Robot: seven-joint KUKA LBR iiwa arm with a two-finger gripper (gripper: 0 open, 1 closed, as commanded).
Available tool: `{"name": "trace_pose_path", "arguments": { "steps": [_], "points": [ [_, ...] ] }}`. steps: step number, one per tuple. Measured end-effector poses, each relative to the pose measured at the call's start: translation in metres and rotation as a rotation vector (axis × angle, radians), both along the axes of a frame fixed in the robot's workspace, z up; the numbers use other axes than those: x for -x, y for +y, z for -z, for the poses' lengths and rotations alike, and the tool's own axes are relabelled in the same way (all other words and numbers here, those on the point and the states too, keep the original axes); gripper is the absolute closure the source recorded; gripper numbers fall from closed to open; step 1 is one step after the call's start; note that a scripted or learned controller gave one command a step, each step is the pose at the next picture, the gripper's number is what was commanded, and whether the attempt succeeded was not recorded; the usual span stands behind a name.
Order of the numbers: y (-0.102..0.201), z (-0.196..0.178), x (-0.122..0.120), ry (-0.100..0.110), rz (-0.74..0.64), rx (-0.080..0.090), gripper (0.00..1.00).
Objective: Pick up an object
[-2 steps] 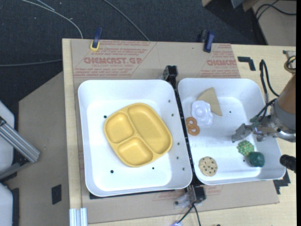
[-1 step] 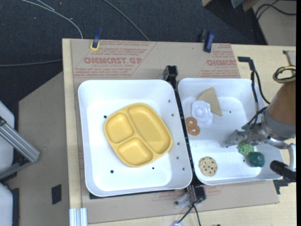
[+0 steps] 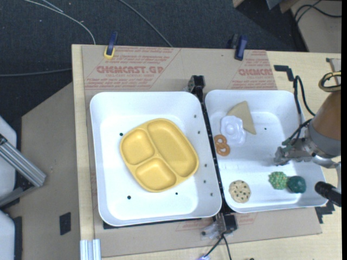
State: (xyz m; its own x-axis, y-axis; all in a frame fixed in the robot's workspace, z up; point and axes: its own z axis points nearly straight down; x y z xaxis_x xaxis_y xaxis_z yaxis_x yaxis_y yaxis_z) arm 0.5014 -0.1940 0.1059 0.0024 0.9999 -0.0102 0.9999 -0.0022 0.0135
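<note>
From my seat the tabletop (image 3: 87,145) carries two white bins: the left bin (image 3: 108,199) holds a yellow divided tray (image 3: 158,154), and the right bin (image 3: 260,99) holds the small pieces. The arm (image 3: 331,123) comes in at 3 o'clock, and the gripper (image 3: 286,155) hangs low over the right bin's 3 o'clock side; I cannot tell from here how it is set, and I see nothing in it. Nearest candidate is the green broccoli piece (image 3: 278,180), just toward 6 o'clock of it, touching a dark teal ball (image 3: 296,184). I judge that pair awkward, so I would drop centred on the broccoli alone. Other options: tan wedge (image 3: 243,116), white cup (image 3: 232,129), pretzel (image 3: 221,144), cookie (image 3: 239,190).
</note>
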Motion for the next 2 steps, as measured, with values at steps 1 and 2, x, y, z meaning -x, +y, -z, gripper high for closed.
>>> {"name": "trace_pose_path", "arguments": {
  "steps": [1,2],
  "points": [
    [-0.001,-0.062,-0.007,0.007,-0.004,-0.007,1.00],
    [-0.007,-0.110,-0.015,0.006,-0.003,-0.006,1.00]
  ]
}}
